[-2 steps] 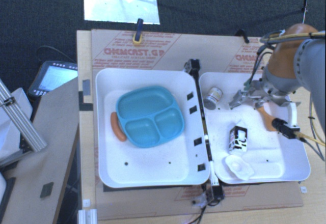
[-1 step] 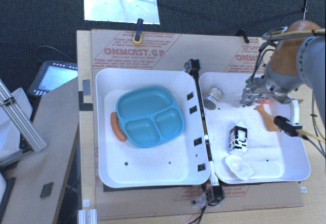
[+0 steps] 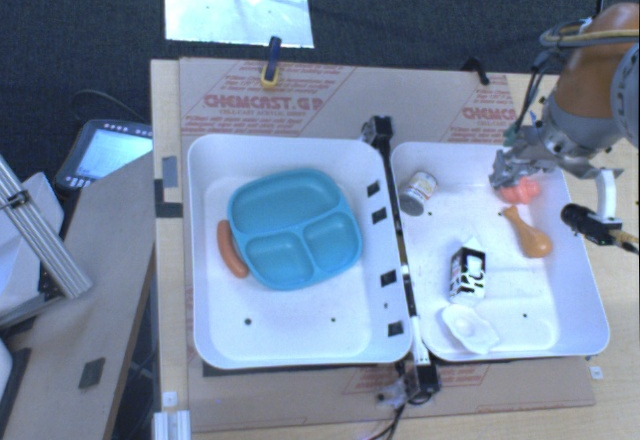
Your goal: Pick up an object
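Note:
My gripper (image 3: 513, 174) hangs over the back right part of the right bin (image 3: 580, 328), directly above a pink-red object (image 3: 524, 191) that peeks out under it. An orange pear-shaped toy (image 3: 530, 234) lies just in front of that. A black and white carton (image 3: 467, 273) stands near the bin's middle. A silver can (image 3: 418, 190) lies at the bin's back left. A white cup-like piece (image 3: 470, 328) rests near the front edge.
The left bin (image 3: 205, 328) holds a blue divided tray (image 3: 295, 228) and an orange hot dog (image 3: 232, 248) beside the tray's left edge. A black divider with clips (image 3: 392, 238) runs between the bins. A tablet (image 3: 100, 160) lies off the bench at left.

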`<state>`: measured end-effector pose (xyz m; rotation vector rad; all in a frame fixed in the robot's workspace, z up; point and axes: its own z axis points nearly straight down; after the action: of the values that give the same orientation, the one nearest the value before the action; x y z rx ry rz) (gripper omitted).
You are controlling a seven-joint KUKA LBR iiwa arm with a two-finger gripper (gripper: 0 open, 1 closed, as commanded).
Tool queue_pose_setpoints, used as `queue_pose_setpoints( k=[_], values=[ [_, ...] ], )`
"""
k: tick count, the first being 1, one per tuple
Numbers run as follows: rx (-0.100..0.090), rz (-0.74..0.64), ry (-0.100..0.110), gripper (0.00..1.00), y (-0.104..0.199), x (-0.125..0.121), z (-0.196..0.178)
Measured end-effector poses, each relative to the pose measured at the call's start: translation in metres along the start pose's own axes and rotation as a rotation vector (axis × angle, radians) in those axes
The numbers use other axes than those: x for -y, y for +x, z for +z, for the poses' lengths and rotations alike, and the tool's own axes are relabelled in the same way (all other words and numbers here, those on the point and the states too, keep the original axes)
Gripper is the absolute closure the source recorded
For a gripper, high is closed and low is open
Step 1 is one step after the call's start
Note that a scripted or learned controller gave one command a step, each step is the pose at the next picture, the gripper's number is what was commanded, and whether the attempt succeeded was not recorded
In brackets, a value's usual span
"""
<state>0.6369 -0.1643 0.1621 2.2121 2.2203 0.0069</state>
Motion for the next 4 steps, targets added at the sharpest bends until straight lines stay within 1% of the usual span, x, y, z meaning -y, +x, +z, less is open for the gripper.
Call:
queue_pose_setpoints(
  k=[1, 2, 3, 4],
  values=[
    [0.0, 0.003, 0.001, 1.0, -0.007, 0.006, -0.057],
    [0.0, -0.001, 0.003, 1.0, -0.007, 0.004, -0.096],
    [-0.004, -0.006, 0.006, 1.0, 0.05, 0.016, -0.101],
    [-0.004, -0.005, 0.008, 1.0, 0.095, 0.026, -0.089]
  ],
)
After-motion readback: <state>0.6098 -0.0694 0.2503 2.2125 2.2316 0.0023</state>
